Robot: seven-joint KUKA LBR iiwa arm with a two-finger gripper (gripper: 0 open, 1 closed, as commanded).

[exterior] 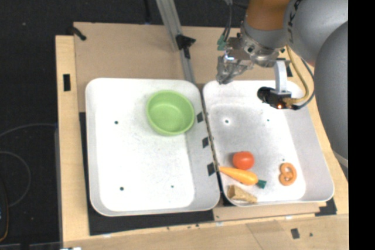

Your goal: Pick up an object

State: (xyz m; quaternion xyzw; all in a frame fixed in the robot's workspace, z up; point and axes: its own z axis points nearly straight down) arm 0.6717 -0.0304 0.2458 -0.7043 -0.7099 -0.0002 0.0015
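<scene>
Hovering: gripper over right bin far rim | jaws narrow, holding nothing | round tomato, tapered carrot, twisted pretzel

Looks like a robotics lab or test cell. Shown by a bare plywood bench against dark flooring, two white bins taped side by side, a slanted metal mounting rail, loose cabling, and toy food as test props.
</scene>
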